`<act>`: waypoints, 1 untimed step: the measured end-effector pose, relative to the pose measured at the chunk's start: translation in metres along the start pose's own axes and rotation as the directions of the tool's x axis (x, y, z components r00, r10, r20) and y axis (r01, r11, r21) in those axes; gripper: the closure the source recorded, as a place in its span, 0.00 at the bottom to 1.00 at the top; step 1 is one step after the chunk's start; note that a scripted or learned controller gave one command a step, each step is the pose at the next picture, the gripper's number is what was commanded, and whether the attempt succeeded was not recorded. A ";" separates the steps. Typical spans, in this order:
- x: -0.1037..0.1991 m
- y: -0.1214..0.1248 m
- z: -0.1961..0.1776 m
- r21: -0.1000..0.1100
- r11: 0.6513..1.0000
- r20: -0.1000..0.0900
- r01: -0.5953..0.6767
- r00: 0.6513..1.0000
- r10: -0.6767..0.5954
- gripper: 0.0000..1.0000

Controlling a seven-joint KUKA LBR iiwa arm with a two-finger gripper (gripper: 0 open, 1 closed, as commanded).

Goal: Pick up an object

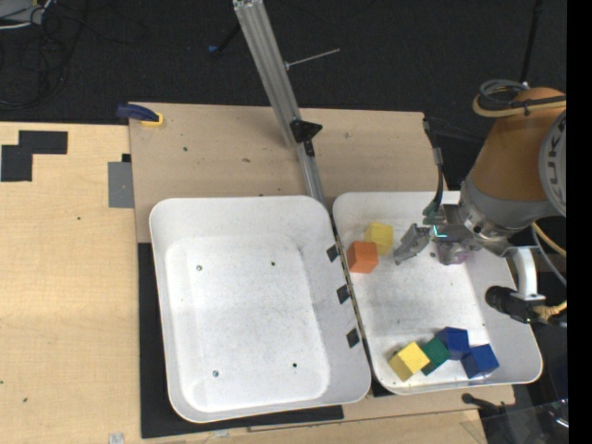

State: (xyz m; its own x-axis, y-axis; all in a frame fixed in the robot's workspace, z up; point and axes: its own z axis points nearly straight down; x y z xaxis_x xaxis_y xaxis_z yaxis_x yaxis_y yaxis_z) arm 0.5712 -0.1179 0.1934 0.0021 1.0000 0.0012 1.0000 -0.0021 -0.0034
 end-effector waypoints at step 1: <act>-0.004 0.003 0.062 0.006 1.000 0.000 0.001 1.000 -0.001 0.00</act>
State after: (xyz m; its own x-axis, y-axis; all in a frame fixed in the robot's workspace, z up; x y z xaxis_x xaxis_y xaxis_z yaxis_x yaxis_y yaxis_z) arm 0.5737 -0.1216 0.1309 0.0015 1.0000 0.0017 1.0000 -0.0015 -0.0097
